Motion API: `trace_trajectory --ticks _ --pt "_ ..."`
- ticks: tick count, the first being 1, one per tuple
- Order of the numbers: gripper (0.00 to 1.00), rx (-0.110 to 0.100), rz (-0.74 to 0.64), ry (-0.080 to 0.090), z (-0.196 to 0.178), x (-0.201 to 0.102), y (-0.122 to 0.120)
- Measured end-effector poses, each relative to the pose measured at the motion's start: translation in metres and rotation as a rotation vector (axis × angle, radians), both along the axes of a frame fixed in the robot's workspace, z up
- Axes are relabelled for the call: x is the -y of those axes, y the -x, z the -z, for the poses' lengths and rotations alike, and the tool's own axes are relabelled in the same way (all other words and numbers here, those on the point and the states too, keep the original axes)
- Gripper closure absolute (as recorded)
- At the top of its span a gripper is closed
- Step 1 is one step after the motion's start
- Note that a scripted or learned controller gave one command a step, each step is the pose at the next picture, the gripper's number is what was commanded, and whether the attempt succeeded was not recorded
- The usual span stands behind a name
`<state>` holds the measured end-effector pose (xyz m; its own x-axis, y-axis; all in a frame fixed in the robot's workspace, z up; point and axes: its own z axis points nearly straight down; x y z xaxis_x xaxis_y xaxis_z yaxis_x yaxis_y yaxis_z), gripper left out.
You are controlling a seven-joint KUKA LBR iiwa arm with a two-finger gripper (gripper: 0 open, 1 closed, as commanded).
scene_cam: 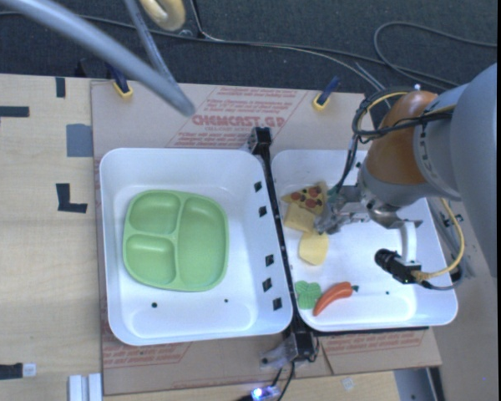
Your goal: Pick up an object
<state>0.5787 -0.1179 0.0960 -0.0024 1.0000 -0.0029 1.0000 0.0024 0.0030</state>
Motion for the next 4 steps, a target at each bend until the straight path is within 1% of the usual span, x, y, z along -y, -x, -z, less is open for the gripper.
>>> trace_trajectory --ticks 1,2,3,4 --pt "1.00 0.000 0.002 -0.002 -0.057 0.004 0.007" --pt "1.00 0.002 0.001 -0.001 -0.121 0.003 0.003" --pt "1.00 0.001 0.001 -0.002 -0.163 0.003 0.003" --pt "1.00 -0.006 -0.002 -0.003 -0.146 -0.047 0.018"
